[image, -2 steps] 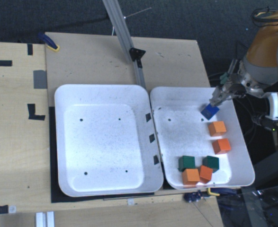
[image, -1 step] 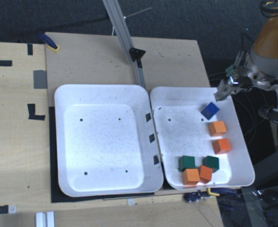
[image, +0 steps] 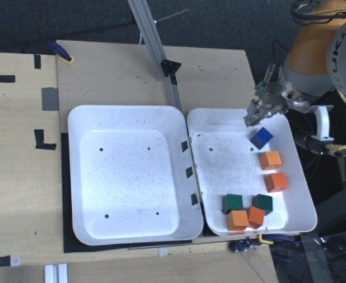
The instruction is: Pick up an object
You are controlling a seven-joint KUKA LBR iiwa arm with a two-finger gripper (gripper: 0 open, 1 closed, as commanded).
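White plastic forms both bins on the worktop. We see the jaws (image: 254,118) over the right bin (image: 220,158), near its far edge, just beside a blue block (image: 260,138). Four orange and two green blocks lie nearer. We cannot tell whether the jaws are wide or narrow.

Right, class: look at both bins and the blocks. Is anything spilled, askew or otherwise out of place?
Nothing stands out. All seven blocks lie inside the right bin: a blue block just below the gripper, two orange ones down the right side, and two green and two orange clustered at the near edge. None has spilled onto the bench.
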